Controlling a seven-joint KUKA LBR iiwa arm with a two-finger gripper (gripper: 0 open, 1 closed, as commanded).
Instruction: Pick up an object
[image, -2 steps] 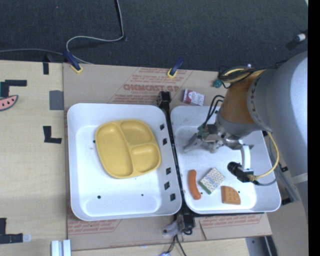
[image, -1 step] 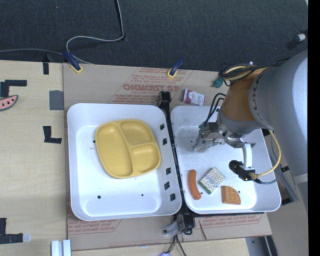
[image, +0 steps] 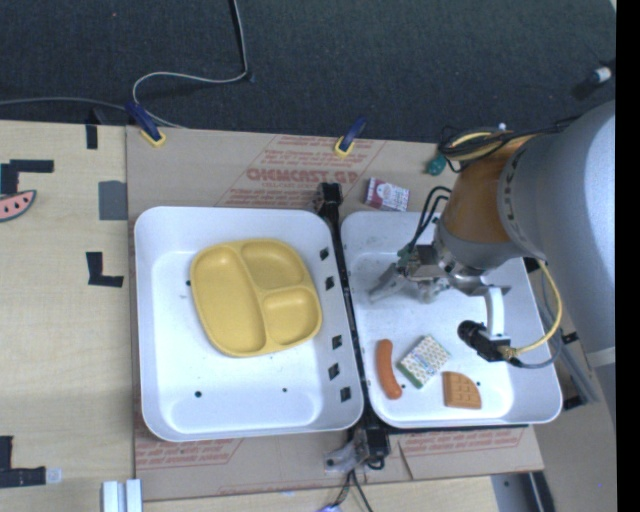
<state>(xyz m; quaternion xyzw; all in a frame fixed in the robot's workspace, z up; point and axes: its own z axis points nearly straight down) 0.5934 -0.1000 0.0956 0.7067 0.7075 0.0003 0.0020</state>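
Overhead: cardboard-covered table (image: 250, 180), dark carpet (image: 300, 50) behind. End effector (image: 385, 288) over right bin (image: 530, 400); finger state indiscernible, partly blurred.

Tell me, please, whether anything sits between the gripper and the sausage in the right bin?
Nothing visible does. The gripper hangs over bare bin floor, and the sausage lies nearer the front rim with only white floor between; the patterned block sits beside it.

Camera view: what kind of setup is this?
Likely a lab test bench for robot picking. Two white bins sit clamped on cardboard, one holding a yellow divided plate, the other toy food such as a hot dog, with the arm reaching in and cables trailing.
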